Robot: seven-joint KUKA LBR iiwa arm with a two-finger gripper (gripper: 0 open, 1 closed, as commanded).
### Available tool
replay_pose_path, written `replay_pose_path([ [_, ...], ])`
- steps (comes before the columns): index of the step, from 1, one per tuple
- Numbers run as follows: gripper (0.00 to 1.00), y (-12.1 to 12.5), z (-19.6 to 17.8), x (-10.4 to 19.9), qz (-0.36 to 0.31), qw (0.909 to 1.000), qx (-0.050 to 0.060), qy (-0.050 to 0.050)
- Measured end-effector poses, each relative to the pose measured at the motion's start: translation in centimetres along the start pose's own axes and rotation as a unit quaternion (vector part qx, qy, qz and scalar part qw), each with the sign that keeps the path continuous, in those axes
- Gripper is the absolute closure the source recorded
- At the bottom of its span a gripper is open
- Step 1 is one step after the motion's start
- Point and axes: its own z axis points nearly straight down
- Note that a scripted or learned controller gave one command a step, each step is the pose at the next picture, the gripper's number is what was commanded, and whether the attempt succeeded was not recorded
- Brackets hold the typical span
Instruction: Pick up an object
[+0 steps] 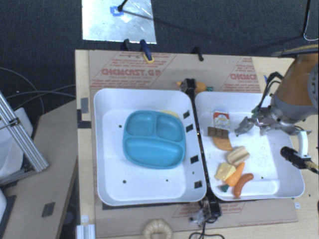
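Nothing picked up yet; whole grasp remaining. Tool (247,125) hovering in right bin (289,183), upper part; can't tell tool's state. Food toys lying loose left of and below tool: box (221,119), chocolate (217,132), bread (238,155), cheese (225,172), carrot (236,172), sausage (242,183). Toys crowding each other, touching; clean grasp looking awkward. Blue tray (153,139) sitting in left bin (107,148).

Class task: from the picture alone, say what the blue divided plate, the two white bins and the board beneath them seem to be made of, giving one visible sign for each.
Blue divided plate: likely moulded plastic, matt; even colour, rounded compartments.
White bins: probably thin formed plastic, smooth, slightly glossy; rounded corners.
Board: looks like brown cardboard or paper-faced sheet, with red printed lettering.
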Motion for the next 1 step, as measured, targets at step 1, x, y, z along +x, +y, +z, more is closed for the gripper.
replay_pose_path([
  [1,0.0,0.07,4.69,0.04,0.0,1.0,-0.001,0.0],
])
